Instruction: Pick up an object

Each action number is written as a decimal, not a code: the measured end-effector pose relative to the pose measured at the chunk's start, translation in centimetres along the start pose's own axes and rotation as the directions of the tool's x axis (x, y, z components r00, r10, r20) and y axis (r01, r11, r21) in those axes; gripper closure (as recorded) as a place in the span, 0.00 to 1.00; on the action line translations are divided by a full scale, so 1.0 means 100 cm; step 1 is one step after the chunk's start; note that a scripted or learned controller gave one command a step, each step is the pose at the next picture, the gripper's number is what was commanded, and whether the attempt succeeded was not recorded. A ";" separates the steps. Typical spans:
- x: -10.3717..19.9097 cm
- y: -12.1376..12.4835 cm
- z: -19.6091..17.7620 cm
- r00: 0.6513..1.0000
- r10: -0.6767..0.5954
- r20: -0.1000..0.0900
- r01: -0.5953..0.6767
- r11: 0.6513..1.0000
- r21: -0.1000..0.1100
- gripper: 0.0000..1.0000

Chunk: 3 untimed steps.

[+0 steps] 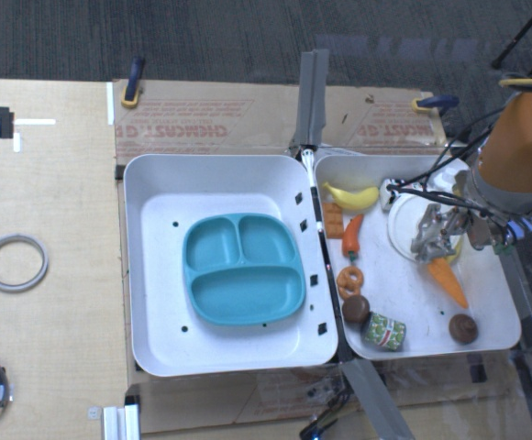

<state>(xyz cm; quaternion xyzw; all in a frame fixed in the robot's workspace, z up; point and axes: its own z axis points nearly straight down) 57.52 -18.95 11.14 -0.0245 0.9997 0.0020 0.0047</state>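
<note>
Gripper [428,244]: metal two-finger unit hanging over the right bin [500,337], above the near edge of a white plate [402,230]; whether its fingers stand open or closed cannot be told from this angle, and nothing is seen between them. Arm [515,145]: grey with orange band, entering from the right, behind and above the gripper. Carrot [448,281]: orange, lying just below the gripper toward the bin's front, its thick end close under the fingers, its tip pointing away to the front right. Brown round item [463,327]: further front of the gripper, near the bin's front wall. Green can [384,332]: front left of the gripper, lying on its side. Dark round item [354,309]: just left of the can. Pretzel-like ring [349,280]: left of the gripper, beside the divider. Red-orange pepper [352,233]: left of the gripper, past the plate. Banana [352,195]: yellow, back left of the gripper, near the bin's rear wall. Left bin [147,273]: well to the gripper's left, bearing a teal divided plate [244,269]. Tape roll [14,262]: far left, on the bench outside the bins.
</note>
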 end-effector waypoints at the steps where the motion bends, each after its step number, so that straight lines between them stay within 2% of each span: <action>1: -0.036 -0.018 -0.133 0.996 0.088 -0.002 -0.088 0.996 0.005 1.00; 2: 0.003 0.012 -0.010 0.995 0.103 -0.007 -0.102 0.995 0.003 1.00; 3: -0.001 0.080 -0.095 0.996 0.086 -0.004 -0.086 0.996 0.004 1.00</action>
